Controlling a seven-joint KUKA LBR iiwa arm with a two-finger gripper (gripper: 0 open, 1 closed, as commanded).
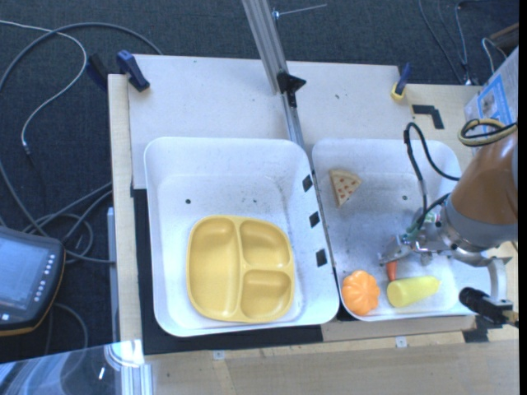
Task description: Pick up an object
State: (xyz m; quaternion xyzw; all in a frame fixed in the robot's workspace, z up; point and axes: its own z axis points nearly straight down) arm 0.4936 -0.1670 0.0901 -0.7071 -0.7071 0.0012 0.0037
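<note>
The right bin (375, 159) holds a toy pizza slice (344, 186) near its back left. A round orange fruit (360, 292) and a yellow oblong piece (412, 290) lie along its front edge. A small red piece (393, 268) shows just above the gap between those two. My gripper (402, 252) is low in this bin, directly above the red piece and the yellow piece, with the arm's orange band (492, 183) behind it to the right. Its tip is small and partly hidden by the wrist.
The left bin (214, 167) holds a yellow divided plate (241, 267) toward its front. A metal post (272, 35) slants up from between the bins. A black cable (416, 159) loops over the right bin's back. Blue clamps (132, 68) sit on the bench's rear corners.
</note>
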